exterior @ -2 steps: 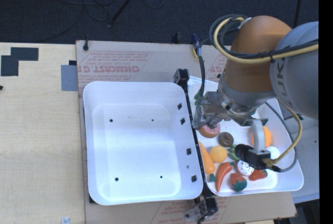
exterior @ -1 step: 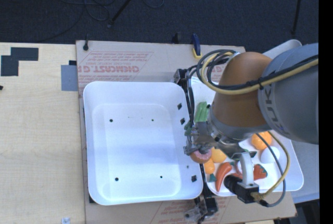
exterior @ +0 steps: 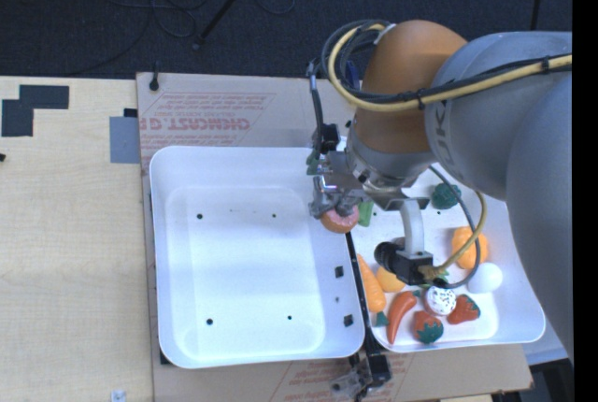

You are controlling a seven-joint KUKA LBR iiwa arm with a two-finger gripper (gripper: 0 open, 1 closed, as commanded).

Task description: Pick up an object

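Note:
My gripper (exterior: pixel 334 208) hangs over the wall between the two bins, at the right bin's left edge. A pink and orange round toy (exterior: pixel 338 222) sits between its fingertips, and the fingers are shut on it. A small green piece (exterior: pixel 365 211) shows right beside the toy, partly hidden by the gripper. The arm's orange band and grey body cover the upper part of the right bin (exterior: pixel 523 321).
The right bin holds several toy foods: an orange carrot (exterior: pixel 373 286), a red chili (exterior: pixel 402 312), two strawberries (exterior: pixel 464 308), a speckled white ball (exterior: pixel 440 301), a white egg (exterior: pixel 486 277), an orange fruit (exterior: pixel 467 247) and a green broccoli (exterior: pixel 446 196). The left bin (exterior: pixel 177 204) stands alongside.

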